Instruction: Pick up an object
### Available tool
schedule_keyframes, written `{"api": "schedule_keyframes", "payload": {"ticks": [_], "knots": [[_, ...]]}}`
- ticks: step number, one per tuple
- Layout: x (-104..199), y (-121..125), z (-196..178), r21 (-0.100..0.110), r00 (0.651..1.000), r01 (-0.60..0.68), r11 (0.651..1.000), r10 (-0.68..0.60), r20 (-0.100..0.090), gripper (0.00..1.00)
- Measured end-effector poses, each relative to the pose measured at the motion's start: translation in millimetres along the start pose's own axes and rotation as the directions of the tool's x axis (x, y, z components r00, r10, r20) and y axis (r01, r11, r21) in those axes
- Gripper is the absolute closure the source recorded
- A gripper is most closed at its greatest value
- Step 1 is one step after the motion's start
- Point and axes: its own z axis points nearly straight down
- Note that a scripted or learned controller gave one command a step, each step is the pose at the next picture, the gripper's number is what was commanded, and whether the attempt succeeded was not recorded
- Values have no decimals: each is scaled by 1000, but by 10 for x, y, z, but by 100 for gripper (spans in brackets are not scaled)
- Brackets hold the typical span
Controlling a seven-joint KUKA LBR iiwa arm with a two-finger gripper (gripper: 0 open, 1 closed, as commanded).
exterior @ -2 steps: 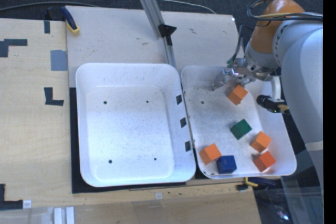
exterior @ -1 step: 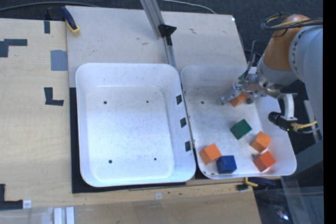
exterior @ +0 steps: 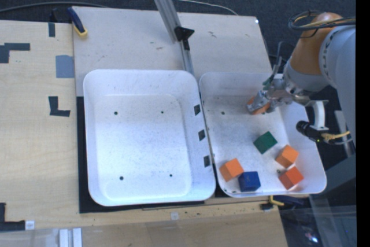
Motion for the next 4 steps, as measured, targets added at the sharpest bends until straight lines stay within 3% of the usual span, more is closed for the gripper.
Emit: {"api": "schedule_keyframes", "payload": {"ticks": [2, 3, 4], "knots": [[1581, -556, -930, -2, 1000, 7, 1000, -7, -5, 100], [1657, -217, -901, -2, 1000, 1, 1000, -1, -1, 100], [2535, -258, -939, 1, 1000, 8, 1000, -8, -4, 100]]}}
